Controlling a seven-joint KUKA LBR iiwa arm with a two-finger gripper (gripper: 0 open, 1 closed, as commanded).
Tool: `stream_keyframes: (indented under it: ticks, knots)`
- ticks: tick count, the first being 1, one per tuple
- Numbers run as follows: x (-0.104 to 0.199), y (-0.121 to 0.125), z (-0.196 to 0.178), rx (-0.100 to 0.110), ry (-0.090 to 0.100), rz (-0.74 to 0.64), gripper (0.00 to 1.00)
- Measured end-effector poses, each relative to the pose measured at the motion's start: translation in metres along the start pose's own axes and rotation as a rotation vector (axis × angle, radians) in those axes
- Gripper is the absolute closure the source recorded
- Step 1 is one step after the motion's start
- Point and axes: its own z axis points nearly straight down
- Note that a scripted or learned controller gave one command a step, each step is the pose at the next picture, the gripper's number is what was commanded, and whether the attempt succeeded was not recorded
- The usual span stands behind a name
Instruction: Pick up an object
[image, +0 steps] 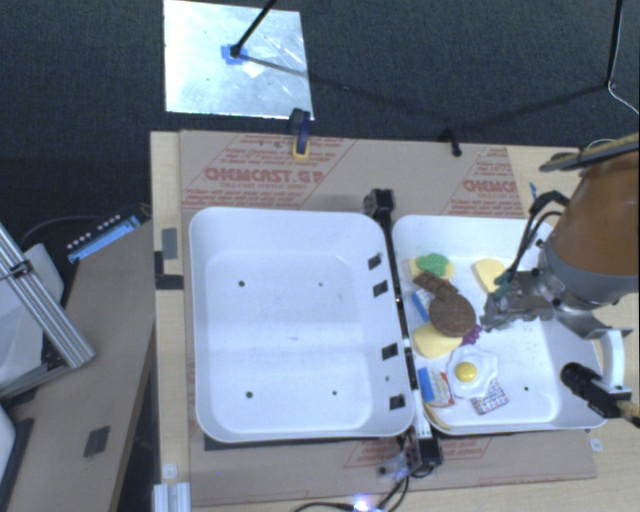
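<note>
Reaching in from the right, the arm positions the gripper low over the right bin, just beside a brown disc; jaw state cannot be determined. Near the disc lie a fried egg, a green piece and yellow pieces. The left bin adjoins.

Dark carpet floor surrounds the brown bench; a shiny metal sheet lies beyond.
</note>
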Motion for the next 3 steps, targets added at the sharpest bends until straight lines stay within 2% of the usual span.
stream_keyframes:
  ticks: [1,2,3]
  knots:
    - [0.124,0.050,-0.081,-0.010,0.005,-0.013,1.00]
    - [0.117,0.033,-0.222,-0.016,0.002,-0.001,1.00]
    - [0.194,-0.008,-0.256,-0.003,0.004,-0.008,1.00]
